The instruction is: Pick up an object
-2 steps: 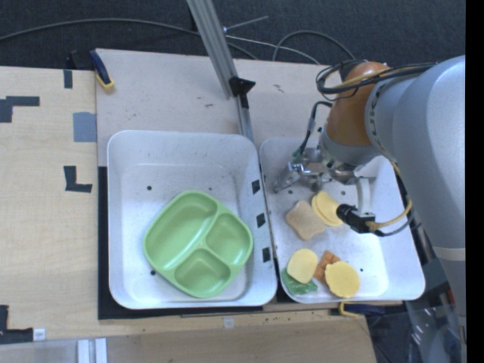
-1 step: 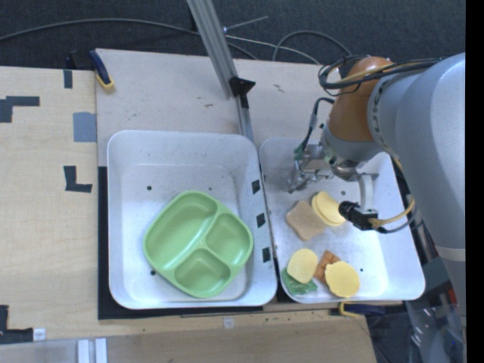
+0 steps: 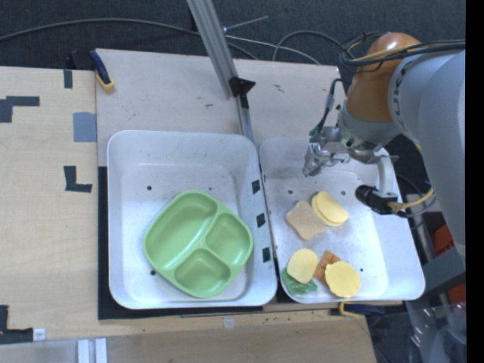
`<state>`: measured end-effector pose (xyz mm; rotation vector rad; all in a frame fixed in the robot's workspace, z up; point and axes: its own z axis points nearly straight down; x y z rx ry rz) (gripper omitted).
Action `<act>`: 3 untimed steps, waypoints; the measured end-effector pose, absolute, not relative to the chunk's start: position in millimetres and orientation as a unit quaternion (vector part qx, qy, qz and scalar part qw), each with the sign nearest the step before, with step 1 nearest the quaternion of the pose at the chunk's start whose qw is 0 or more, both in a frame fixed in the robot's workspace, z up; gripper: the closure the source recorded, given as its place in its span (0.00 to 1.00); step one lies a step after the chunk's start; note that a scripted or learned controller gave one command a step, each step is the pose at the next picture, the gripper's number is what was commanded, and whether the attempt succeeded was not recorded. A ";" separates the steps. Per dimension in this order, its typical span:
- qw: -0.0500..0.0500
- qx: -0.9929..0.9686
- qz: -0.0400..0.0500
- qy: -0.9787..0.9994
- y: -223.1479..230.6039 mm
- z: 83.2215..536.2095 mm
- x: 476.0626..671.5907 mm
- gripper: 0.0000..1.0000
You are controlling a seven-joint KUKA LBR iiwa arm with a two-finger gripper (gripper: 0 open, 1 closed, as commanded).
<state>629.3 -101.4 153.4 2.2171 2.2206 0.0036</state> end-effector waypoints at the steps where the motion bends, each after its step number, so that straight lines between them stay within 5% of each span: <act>1: 0.002 0.706 0.001 0.708 -100.8 206.5 630.2 1.00; 3: -0.002 0.705 -0.001 0.709 7.7 205.9 595.7 1.00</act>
